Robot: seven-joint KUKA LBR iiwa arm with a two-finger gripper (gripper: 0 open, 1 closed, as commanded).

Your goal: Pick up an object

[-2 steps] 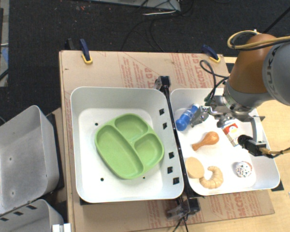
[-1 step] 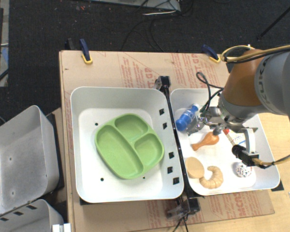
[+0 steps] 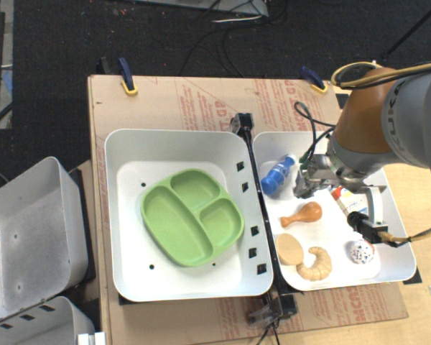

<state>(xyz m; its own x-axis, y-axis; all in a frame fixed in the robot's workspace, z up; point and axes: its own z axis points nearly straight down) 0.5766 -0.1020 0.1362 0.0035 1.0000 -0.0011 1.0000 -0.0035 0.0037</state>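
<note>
Reaching in from the right of the frame, the arm (image 3: 388,121) bends down over the right bin (image 3: 402,264), its orange band high at the upper right. The gripper (image 3: 307,185) hangs at the bin's upper middle, just right of a blue bottle (image 3: 276,176) and just above a toy drumstick (image 3: 302,215); whether it touches either one cannot be told, nor what state the tool is in, since its tip is dark and partly hidden by the wrist. Nothing is seen caught in it. Below the drumstick lie a flat tan cookie (image 3: 289,249) and, touching its lower right edge, a curled croissant (image 3: 317,263). Near the bin's lower right corner sits a small white speckled ball (image 3: 359,252). A red and white thing (image 3: 348,200) lies just under the wrist, partly hidden. At the centre left of the frame the left bin (image 3: 122,264) holds a green divided plate (image 3: 192,216), lying flat and turned at a slant, well apart from the gripper.
</note>
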